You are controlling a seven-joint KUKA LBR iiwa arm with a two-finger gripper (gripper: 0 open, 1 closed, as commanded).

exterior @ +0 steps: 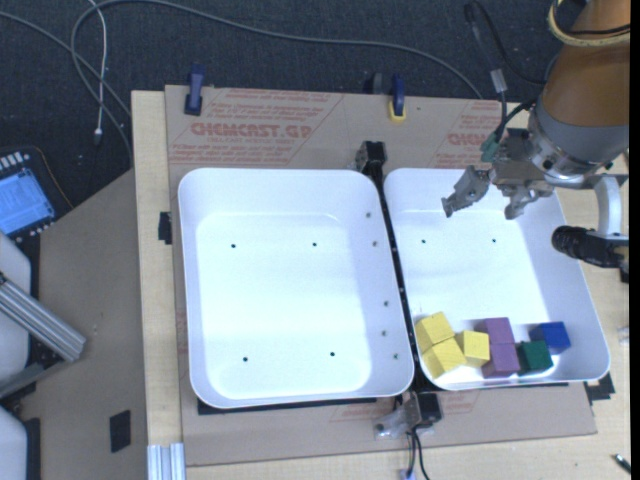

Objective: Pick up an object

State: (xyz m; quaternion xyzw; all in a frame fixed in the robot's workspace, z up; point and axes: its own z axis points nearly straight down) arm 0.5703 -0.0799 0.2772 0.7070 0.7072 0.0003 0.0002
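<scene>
Above the far part of the right bin (pixel 570 288), my gripper (pixel 489 203) hangs open, its two grey fingers (pixel 460 198) spread with nothing between them. A cluster of small blocks lies at that bin's near edge, well below the gripper. In it are three yellow blocks (pixel 436 330), two purple blocks (pixel 498 331), a green block (pixel 536 357) and a blue block (pixel 552 336). They touch one another. The orange-banded wrist (pixel 590 58) reaches in from the upper right.
The left bin (pixel 200 268) sits beside the right one, with a black clip (pixel 372 155) where their far rims meet. Blue clamps (pixel 194 90) hold the cardboard base. Cables run across the dark floor at top left.
</scene>
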